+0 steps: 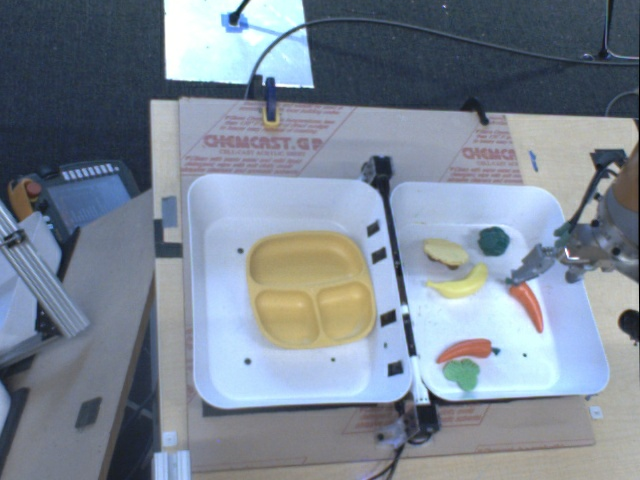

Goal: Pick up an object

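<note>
The right bin (575, 368) holds several toy foods. There is a yellow banana (460, 283), a tan bread slice (445, 253), a dark green vegetable (493, 239), an orange carrot (529, 306), a red chili (465, 349) and a green broccoli (461, 373). My gripper (550, 270) hangs over this bin's right side, just above the carrot's upper end. It is open, with nothing between its fingers. Its left finger (528, 265) points down toward the carrot's tip.
The left bin (220, 268) holds a yellow divided tray (305, 288). A black divider with clips (390, 288) runs between the bins. A tablet (85, 203) and a metal rail (40, 278) sit on a side table at the left.
</note>
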`<act>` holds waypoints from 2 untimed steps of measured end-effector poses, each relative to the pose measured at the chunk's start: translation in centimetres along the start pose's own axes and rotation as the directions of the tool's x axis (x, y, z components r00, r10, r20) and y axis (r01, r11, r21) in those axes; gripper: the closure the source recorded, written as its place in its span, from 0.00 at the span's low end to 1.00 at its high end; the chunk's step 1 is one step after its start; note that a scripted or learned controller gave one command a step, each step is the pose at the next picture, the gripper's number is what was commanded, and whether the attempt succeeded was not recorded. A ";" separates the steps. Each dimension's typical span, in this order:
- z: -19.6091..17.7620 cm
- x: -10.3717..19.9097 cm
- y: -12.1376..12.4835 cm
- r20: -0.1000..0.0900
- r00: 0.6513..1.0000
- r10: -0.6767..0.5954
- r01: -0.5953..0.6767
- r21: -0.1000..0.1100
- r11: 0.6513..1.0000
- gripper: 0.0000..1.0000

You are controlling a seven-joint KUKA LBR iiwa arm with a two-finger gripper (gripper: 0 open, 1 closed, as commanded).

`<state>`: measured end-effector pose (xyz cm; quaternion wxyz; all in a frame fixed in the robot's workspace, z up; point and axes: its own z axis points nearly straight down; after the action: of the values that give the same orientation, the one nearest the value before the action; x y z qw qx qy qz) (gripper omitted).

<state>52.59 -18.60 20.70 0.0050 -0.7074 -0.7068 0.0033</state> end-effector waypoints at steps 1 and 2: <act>-0.7 0.1 0.3 0.003 1.000 -0.004 0.004 -0.013 1.000 0.00; 4.2 0.6 -0.5 0.001 1.000 -0.002 0.002 -0.010 1.000 0.00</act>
<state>52.08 -17.97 16.55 0.0008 -0.7066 -0.7076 0.0001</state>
